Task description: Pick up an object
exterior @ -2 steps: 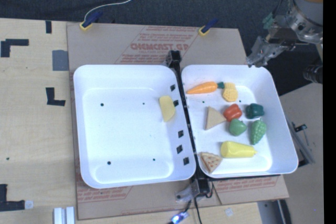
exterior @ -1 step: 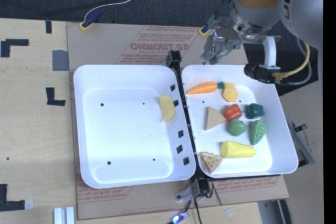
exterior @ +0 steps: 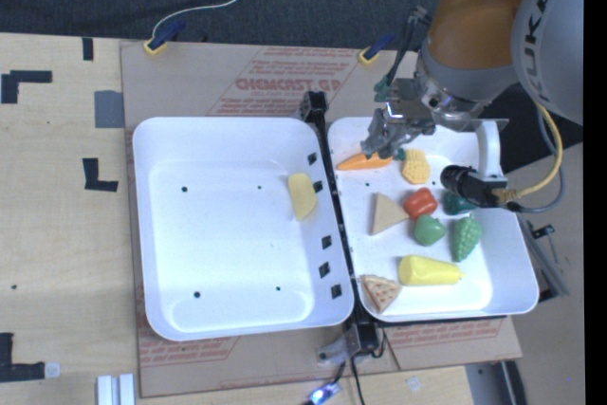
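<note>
Two shallow, glossy white plastic bins sit side by side: left bin (exterior: 190,299), right bin (exterior: 512,294). The grey arm (exterior: 493,5), with its smooth orange band, enters from 2 o'clock. Its gripper (exterior: 387,145) hangs over the right bin's 11 o'clock corner, just above a tapered orange carrot (exterior: 360,163); jaw state cannot be determined. Right bin contents: yellow squash (exterior: 429,272), ridged green vegetable (exterior: 465,237), beige wedge (exterior: 385,213), crusted slice (exterior: 379,291), red tomato (exterior: 419,202), bumpy yellow corn (exterior: 414,168). A pale yellow piece (exterior: 302,196) lies at the left bin's 3 o'clock.
</note>
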